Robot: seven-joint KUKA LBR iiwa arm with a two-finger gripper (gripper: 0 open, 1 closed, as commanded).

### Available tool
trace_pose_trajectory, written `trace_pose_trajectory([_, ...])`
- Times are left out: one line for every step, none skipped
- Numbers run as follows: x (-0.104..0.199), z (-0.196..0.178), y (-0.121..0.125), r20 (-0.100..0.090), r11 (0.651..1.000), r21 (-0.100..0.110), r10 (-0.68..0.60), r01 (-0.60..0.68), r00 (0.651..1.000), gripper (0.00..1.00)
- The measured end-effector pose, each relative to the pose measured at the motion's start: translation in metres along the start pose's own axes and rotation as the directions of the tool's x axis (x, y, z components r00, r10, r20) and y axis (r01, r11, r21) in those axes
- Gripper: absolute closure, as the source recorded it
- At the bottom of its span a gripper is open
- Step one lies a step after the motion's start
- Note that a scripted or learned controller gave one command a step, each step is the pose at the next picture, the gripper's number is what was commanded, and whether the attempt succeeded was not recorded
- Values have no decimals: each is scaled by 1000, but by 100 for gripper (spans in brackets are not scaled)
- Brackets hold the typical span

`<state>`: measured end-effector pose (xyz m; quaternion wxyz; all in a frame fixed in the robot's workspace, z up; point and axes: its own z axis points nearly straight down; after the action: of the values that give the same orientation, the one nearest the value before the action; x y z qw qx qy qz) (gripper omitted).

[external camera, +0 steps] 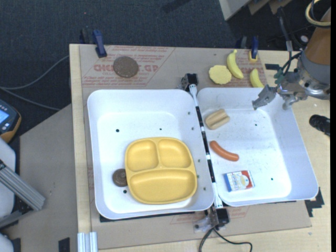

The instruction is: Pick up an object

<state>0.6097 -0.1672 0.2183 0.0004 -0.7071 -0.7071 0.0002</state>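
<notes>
Object to pick: none is chosen yet; the likeliest ones lie in the right bin (294,156), namely a bread roll (216,118), a sausage (224,151) and a small carton (238,181).
Tabletop (79,140): carries both bins side by side, and a brown disc (125,66) at its far left.
Left bin (105,119): holds a yellow divided plate (159,169) near the front and a small brown cookie (120,178) touching its left edge.
Arm: reaches in from the right, over the far right corner of the right bin.
Pincer (273,96): spread open, holding nothing, apart from the roll to its left; I judge it is poised before a descent.
Far edge, outside the bins: two bananas (234,65) and a yellow chip-like piece (220,74), probably out of play.
</notes>
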Motion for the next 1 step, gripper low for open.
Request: trace_pose_trajectory([51,71,-38,-4,1000,9,-4,4,1000,0])
